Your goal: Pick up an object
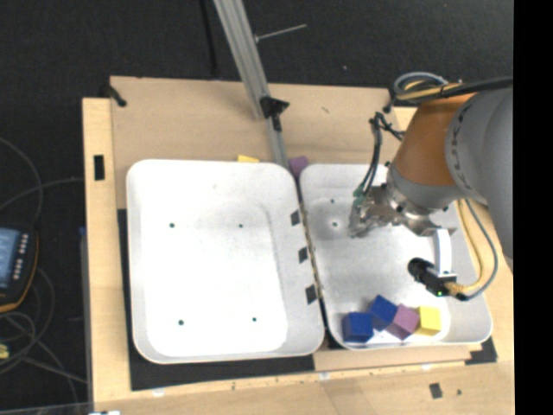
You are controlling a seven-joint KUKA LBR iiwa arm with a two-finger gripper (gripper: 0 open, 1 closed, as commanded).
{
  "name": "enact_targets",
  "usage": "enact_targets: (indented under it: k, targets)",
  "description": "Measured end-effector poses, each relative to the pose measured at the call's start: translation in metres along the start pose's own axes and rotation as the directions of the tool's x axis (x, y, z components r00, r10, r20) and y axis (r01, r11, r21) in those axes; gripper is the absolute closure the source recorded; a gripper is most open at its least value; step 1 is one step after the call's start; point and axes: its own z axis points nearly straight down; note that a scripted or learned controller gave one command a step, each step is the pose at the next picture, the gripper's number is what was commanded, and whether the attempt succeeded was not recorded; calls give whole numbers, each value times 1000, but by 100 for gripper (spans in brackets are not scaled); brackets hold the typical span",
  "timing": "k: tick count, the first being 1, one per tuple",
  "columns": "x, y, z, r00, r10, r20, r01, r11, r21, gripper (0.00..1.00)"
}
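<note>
The blocks, a blue block (358, 326), a purple block (403, 320) and a yellow block (429, 319), sit in the near corner of the right bin (337, 188). The end effector (361, 220) hangs above, well apart from them. I cannot tell its state. It looks like the reaching step. Next it needs to go over one block and down.

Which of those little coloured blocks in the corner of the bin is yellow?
The yellow block, at the right end of the cluster in the right bin. The rest are blue or purple.
</note>
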Motion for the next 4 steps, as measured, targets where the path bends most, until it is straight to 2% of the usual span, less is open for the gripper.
enact_targets:
  k: [1, 4]
  targets:
    - [-58, 13, 57, 1000, -6, -4, 6, 1000, 18, 100]
    - [-61, 17, 21, 1000, -18, 9, 18, 1000, -4, 100]
